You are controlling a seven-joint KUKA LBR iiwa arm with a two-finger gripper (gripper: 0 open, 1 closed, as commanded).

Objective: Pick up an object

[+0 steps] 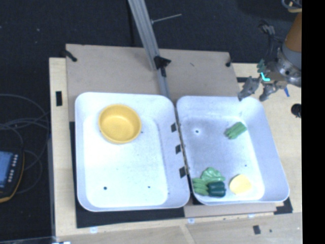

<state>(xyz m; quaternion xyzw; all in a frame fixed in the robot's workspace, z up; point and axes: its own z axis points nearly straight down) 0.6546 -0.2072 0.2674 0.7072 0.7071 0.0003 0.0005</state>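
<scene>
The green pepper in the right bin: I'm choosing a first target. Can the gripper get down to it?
Probably yes. The green pepper lies alone, apart from the bin's walls, with the gripper open above that bin's far corner.

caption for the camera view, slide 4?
Open gripper above right bin's far corner; yellow bowl in left bin.

Orange-banded arm, grey end effector [257, 91], cyan spot.
</scene>
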